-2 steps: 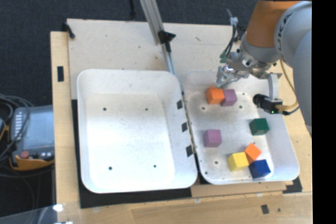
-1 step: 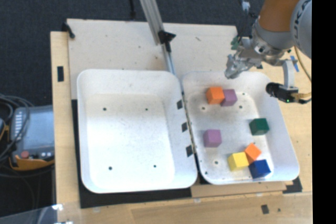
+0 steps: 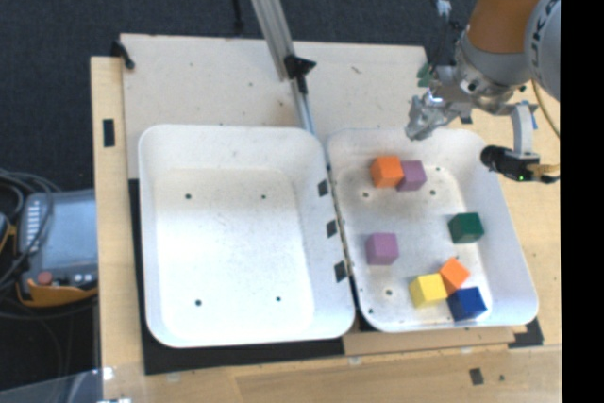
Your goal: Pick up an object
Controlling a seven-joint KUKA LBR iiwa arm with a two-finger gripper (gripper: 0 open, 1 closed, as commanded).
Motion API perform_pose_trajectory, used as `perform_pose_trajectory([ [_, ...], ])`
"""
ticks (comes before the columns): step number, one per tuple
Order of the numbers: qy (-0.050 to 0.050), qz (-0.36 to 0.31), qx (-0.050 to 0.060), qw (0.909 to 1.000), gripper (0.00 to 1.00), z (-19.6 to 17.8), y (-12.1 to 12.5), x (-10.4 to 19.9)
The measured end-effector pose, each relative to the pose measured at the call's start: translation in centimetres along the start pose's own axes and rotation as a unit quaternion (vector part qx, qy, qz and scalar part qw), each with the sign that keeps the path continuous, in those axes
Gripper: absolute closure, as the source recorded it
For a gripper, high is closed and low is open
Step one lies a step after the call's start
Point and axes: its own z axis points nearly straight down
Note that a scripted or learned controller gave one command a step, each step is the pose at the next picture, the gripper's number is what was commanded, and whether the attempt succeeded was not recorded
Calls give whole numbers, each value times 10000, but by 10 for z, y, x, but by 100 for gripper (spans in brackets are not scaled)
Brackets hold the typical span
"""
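Note:
The right bin (image 3: 491,193) holds several small cubes. An orange cube (image 3: 386,171) touches a purple cube (image 3: 411,176) near the bin's back. A second purple cube (image 3: 381,247) lies mid-bin and a green cube (image 3: 465,226) sits to the right. At the front, a yellow cube (image 3: 427,289), an orange cube (image 3: 455,273) and a blue cube (image 3: 466,303) cluster together. My gripper (image 3: 420,125) hangs over the bin's back rim, above and right of the orange and purple pair, with nothing visible in it.
The left bin (image 3: 236,231) lies beside the right one. A slanted aluminium post (image 3: 269,5) rises behind the bins. A pendant device (image 3: 57,245) sits at the bench's left edge.

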Motion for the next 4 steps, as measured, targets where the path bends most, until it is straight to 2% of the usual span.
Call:
perform_pose_trajectory([
  [1,6,-57,8,10000,100,-8,1,56],
  [2,2,-50,23,10000,100,6,0,107],
  [3,2,-54,7,10000,100,13,10,162],
  [4,8,-58,4,10000,100,6,2,214],
])
